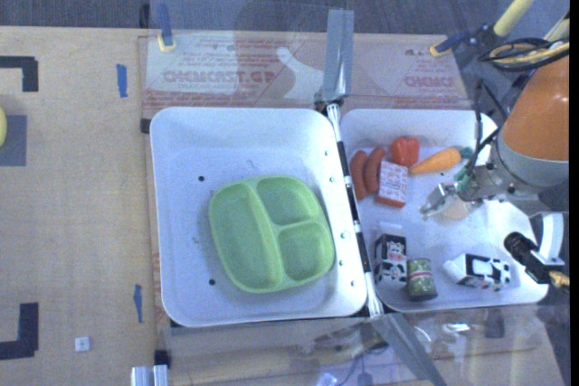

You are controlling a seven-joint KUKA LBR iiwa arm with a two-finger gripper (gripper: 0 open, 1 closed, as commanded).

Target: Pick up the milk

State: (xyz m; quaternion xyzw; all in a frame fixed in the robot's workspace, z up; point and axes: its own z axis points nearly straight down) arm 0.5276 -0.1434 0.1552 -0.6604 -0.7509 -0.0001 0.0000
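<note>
Two cow-patterned milk cartons lie in the right bin point(507, 217). One milk carton point(391, 258) stands near the bin's front left corner. The other milk carton point(482, 271) lies on its side at the front right. My gripper point(442, 201) hangs over the middle of this bin, just below the carrot point(436, 161). It is behind both cartons and apart from them. The orange-banded wrist point(541, 127) reaches in from the right.
Two sausages point(367, 172), a red carton point(393, 183) and a red vegetable point(404, 149) sit at the right bin's back left. A green can point(421, 278) stands beside the left milk carton. The left bin point(181, 158) holds a green divided plate point(271, 232).
</note>
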